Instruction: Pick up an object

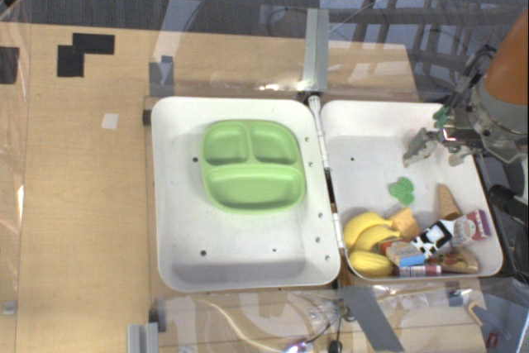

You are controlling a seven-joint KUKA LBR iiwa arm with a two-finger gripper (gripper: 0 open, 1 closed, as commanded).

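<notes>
A: What lies on the wooden bench (74, 194)?

B: Two shallow white plastic bins sit side by side. The left bin (178, 260) carries a light green divided plastic tray (251, 164) near its middle. The right bin (364, 136) holds a heap in its near corner: a bunch of yellow bananas (369, 237), a tan ice-cream cone (447, 199), a black-and-white checked block (432, 238), and a small green leafy toy (402, 191) lying apart, just above the heap.

A: And the arm?

B: The grey arm with its orange band (507, 70) enters from the right. Its two-finger gripper (438, 146) hangs over the right bin's far half, fingers spread apart, nothing between them, well clear of the heap.
</notes>
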